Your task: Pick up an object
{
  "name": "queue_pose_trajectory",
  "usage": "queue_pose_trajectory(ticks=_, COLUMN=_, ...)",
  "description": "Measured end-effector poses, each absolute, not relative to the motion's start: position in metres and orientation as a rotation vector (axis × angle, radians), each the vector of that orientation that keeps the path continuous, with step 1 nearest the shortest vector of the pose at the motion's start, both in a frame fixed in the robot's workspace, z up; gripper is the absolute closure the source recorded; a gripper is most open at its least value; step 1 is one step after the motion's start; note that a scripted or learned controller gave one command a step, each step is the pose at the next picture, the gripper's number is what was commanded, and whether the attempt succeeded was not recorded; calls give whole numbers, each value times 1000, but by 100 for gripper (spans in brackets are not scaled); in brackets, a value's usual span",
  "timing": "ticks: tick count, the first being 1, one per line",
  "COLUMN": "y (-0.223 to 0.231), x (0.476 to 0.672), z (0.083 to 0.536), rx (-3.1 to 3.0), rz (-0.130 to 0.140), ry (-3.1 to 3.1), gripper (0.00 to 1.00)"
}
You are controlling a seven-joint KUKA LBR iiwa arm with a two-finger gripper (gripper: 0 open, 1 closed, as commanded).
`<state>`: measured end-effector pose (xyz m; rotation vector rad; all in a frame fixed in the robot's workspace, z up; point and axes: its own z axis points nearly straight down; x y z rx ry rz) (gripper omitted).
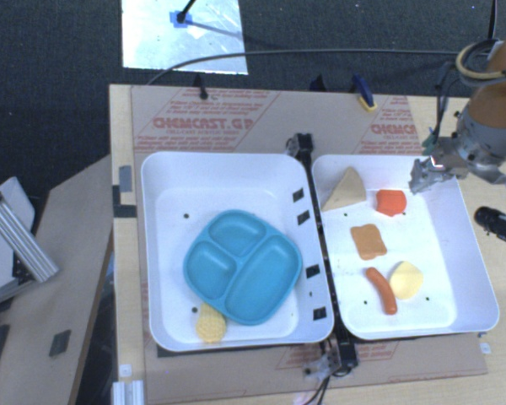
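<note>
The right bin (468, 251) holds a tan wedge (346, 189) at its back left, a red-orange piece (391, 202), a brown toast slice (368, 241), a red sausage (381, 289) and a pale yellow round piece (406, 279). My gripper (423, 176) hovers over the back of this bin, just right of and above the red-orange piece. I see nothing held in it. The left bin (164, 226) holds a blue divided plate (242, 265) and a yellow waffle-like piece (210, 323) at its front.
The two bins meet at a black-clipped divider (312, 234). A cardboard sheet (236, 116) lies under the bins. A blue-and-yellow clamp (364, 93) sits at the back edge. A metal rail (17, 234) stands at the far left.
</note>
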<state>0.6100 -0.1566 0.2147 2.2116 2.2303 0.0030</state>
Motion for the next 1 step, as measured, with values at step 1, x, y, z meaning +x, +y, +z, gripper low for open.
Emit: queue_pose_trajectory(ticks=1, y=-112, x=588, z=210, rx=2213, rz=0, ry=2231, gripper=100)
